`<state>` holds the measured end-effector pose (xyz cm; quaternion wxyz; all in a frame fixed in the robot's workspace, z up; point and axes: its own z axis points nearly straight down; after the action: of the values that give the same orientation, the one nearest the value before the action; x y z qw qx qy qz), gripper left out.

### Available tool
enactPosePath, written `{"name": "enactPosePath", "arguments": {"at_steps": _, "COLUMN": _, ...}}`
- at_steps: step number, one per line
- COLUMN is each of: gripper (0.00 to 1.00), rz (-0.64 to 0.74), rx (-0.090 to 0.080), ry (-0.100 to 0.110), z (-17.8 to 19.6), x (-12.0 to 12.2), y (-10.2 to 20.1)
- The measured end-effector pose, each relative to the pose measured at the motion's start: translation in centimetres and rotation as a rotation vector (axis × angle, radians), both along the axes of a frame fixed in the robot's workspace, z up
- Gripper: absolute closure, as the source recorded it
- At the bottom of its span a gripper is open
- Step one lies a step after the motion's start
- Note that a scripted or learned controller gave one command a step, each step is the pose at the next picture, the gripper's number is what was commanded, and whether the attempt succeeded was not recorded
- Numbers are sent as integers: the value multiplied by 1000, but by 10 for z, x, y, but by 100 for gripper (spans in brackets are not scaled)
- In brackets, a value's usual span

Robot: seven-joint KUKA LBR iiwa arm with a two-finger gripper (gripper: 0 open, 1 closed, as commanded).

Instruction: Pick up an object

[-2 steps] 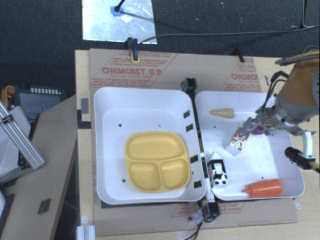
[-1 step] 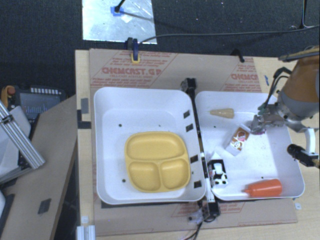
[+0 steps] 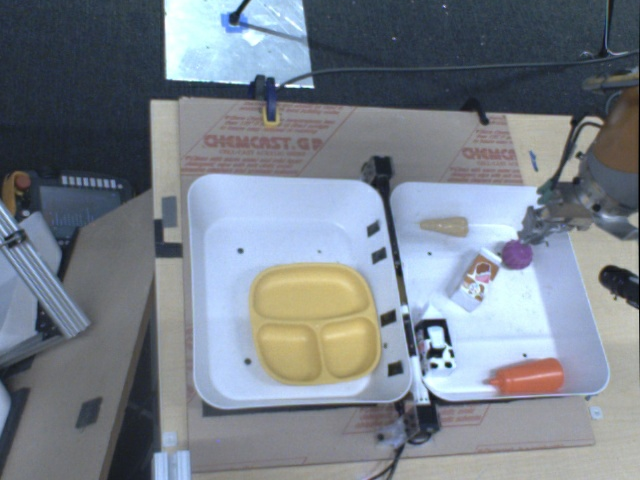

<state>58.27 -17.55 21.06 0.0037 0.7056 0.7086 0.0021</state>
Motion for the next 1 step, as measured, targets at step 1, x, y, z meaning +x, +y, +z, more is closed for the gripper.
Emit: {"name": "enactPosePath", "arguments": {"at_steps": 1, "gripper": 100, "rz": 0, "rx": 1, "ry": 6, "z": -7, "x": 1, "y": 0}}
